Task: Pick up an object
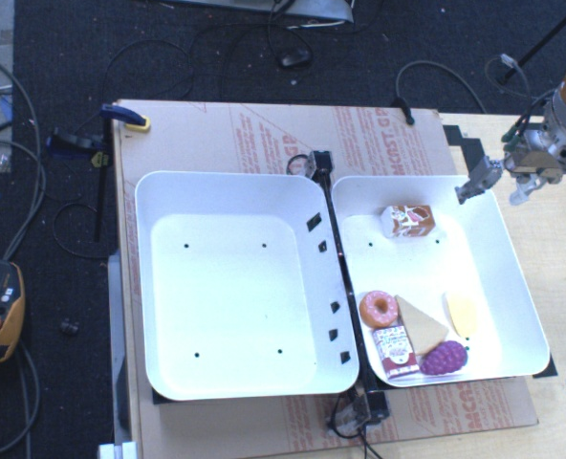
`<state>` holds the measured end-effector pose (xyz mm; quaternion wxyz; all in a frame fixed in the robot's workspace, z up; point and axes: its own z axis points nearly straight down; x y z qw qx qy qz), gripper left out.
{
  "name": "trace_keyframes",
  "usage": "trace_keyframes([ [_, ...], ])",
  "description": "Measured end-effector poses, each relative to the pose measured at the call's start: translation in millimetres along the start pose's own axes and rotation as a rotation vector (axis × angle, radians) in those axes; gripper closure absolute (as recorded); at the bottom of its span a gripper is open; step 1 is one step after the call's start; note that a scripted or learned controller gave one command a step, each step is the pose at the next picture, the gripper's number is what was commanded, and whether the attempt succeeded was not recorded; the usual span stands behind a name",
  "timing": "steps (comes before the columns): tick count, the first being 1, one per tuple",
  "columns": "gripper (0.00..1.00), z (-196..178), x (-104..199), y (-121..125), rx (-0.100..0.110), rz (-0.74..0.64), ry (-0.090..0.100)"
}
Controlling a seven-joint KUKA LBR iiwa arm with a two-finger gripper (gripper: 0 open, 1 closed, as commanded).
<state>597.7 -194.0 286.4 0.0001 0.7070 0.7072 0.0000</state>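
From the camera view, the grey two-finger gripper (pixel 498 182) hangs at the right bin's (pixel 512 256) upper right rim, fingers spread apart, nothing between them. Down in that shallow white bin sits a brown-and-white wrapped snack packet (pixel 408 221) near the top, well apart from the gripper. Lower down there's a pink-frosted ring doughnut (pixel 378 308), touching a tan wedge of sandwich (pixel 420 324), a pale yellow oblong piece (pixel 462 315), a purple bunch of grapes (pixel 444 358) and a red-labelled flat packet (pixel 396 346). The left white bin (pixel 168 199) lies alongside.
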Motion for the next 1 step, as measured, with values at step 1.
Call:
trace_keyframes([
  [1,0.0,0.0,0.0,0.0,0.0,0.0,0.0],
])
